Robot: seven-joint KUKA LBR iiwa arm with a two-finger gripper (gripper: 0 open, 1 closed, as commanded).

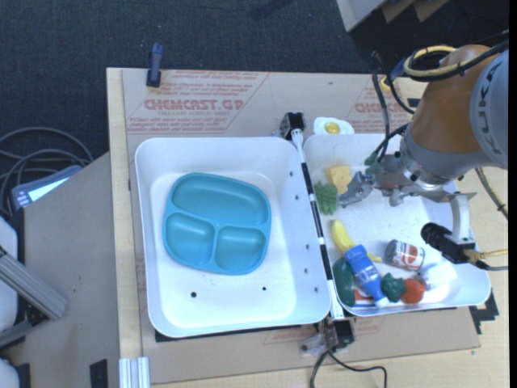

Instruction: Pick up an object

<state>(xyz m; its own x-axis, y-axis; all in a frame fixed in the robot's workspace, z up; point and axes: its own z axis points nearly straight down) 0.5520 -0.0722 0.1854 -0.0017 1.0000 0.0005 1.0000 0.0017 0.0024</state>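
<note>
Bench (pixel 202 107): cardboard sheet under two white bins.
Left bin (pixel 153 217): holds blue divided tray (pixel 216 223), nothing else.
Right bin (pixel 468 285): crowded w/ toys, so any is fair game.
Arm (pixel 452 120): reaching in from right, over right bin.
Gripper (pixel 358 187): low near yellow block (pixel 338 175) & green piece (pixel 325 196); can't tell finger state.
Risk: probably nudges block vs bin wall, closes on air.
Banana (pixel 342 235), blue bottle (pixel 363 272), can (pixel 404 255): clustered near front.

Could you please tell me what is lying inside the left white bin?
The left shallow white bin holds a blue plastic plate with three compartments, lying flat with nothing in them. Whatever lies beneath that plate is covered.
</note>
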